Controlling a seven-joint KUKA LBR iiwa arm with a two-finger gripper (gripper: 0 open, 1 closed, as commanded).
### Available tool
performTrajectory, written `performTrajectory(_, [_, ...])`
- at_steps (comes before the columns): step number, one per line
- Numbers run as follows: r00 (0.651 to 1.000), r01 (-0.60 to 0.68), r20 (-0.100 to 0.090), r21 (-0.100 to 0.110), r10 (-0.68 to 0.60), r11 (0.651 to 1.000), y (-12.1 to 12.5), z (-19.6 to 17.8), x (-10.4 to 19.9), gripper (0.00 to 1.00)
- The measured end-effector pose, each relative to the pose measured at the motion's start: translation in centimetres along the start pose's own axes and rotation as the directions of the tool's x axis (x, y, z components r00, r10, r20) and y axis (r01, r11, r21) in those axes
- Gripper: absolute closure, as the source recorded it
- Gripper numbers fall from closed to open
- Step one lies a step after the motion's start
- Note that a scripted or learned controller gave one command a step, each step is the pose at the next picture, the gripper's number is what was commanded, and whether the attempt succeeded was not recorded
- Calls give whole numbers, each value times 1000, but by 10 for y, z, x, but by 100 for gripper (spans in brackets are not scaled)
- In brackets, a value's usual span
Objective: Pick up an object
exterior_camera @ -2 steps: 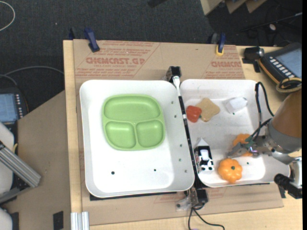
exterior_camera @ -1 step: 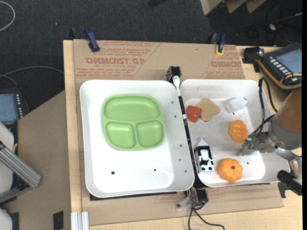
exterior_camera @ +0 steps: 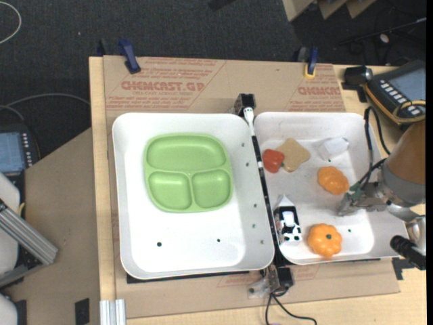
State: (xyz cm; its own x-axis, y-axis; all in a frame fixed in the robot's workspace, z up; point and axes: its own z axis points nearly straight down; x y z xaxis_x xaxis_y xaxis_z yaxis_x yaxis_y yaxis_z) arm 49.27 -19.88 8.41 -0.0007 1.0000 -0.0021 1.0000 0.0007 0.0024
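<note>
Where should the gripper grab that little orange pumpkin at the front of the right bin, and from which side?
Probably across the pumpkin's round body, coming straight down from above. It sits upright with its small stem on top, and open bin floor lies on its right, toward the gripper. The black and white carton lies close on its left, so the fingers are best placed front and back, not left and right.

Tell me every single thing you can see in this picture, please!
bins: 2, white, side by side on the bench
divided plate: 1, light green, left bin
red toy: 1, red, right bin, by the divider
toast piece: 1, tan, beside the red toy
clear object: 1, see-through, right bin, far side
orange: 1, orange, middle of right bin
pumpkin: 1, orange, near edge of right bin
black-and-white toy: 1, near left corner of right bin
clamps: 2, blue, far edge of bench
gripper: 1, grey, low in right bin, beside the orange
</note>
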Motion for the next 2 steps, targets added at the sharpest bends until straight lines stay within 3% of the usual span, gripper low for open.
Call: performTrajectory(2, [1000,-2,0,1,2,1000,-7,-1,-17,100])
